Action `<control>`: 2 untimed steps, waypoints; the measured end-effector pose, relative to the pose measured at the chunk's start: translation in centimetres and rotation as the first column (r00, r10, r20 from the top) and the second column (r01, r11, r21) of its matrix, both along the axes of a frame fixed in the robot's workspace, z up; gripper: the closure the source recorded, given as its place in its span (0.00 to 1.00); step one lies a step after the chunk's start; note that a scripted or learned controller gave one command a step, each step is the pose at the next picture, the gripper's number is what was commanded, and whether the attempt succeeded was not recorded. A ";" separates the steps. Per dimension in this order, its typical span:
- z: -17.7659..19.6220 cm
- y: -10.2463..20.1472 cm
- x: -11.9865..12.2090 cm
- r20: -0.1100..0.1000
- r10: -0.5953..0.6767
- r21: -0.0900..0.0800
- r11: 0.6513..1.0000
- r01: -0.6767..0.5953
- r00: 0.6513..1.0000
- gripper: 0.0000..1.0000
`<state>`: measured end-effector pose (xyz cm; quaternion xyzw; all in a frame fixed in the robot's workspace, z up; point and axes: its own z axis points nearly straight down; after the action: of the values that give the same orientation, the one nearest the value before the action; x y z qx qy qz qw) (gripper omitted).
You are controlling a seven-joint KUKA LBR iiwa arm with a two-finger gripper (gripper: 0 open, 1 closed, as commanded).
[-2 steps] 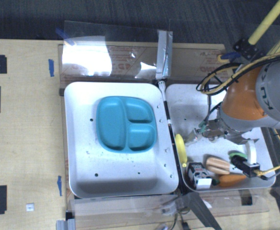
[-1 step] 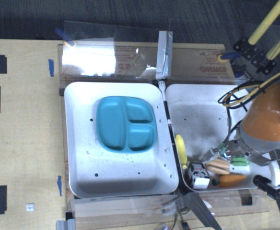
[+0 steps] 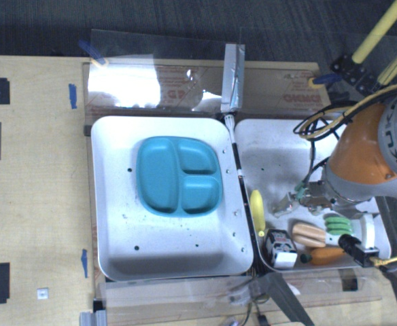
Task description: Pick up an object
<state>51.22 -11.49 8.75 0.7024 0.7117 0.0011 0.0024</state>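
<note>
Red print runs along the brown cardboard strip (image 3: 290, 95) behind the bins, too faint to read. On the grey shell of the orange-banded arm (image 3: 361, 158) the black letters "KU" show at the frame's edge.

The left shallow white plastic bin (image 3: 117, 240) holds one thing: a teal plastic plate (image 3: 178, 175) divided into three compartments, lying flat near its middle.

The right shallow white plastic bin (image 3: 273, 151) holds the loose objects, all in its near half. A yellow banana-shaped piece (image 3: 257, 211) lies along the wall shared with the left bin. A small black-and-white box (image 3: 280, 244) sits near the front edge. Just beside it are a tan rounded roll (image 3: 309, 233) and, touching that roll's front side, an orange piece (image 3: 324, 255) that may be a carrot. A green ridged piece (image 3: 338, 223) lies further right.

The metal gripper (image 3: 306, 197) hangs low over this bin, just behind the tan rounded roll and apart from it. Whether it is wide or narrow cannot be told, and nothing is seen in its grasp.
</note>
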 end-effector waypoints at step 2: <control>0.0 1.1 4.5 0.002 0.041 0.000 0.999 -0.041 0.999 0.00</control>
<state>55.77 -10.40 8.74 0.6878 0.7259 0.0020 0.0032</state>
